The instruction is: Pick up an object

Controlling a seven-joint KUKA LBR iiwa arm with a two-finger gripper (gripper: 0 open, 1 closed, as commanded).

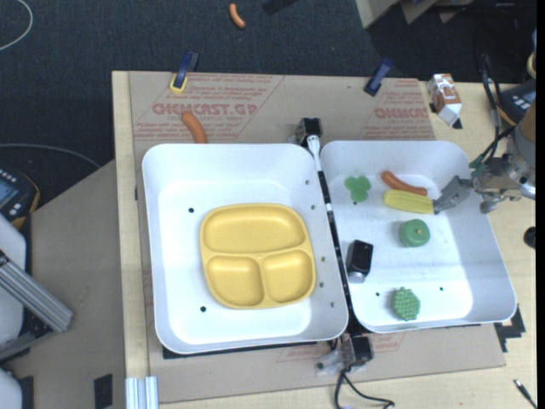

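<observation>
The right bin (477, 254) holds several small items. A green leafy piece (358, 187) lies by a red-orange sausage (403, 181) and a yellow corn cob (407, 201) near the far side. Below them sit a round green fruit (415, 233), a black block (359, 257) and a bumpy green cluster (406, 303). My gripper (450, 195) reaches in from the right over the bin's far right part. Its tip is just right of the corn cob's end, and I see nothing held in it.
The left bin (170, 228) bears a yellow divided plate (257, 255). An orange sausage (195, 126) lies on the cardboard behind it, and another (237, 14) lies on the dark floor. Clamps (181, 73) (377, 77) hold the board's far edge. A small carton (444, 96) stands at the back right.
</observation>
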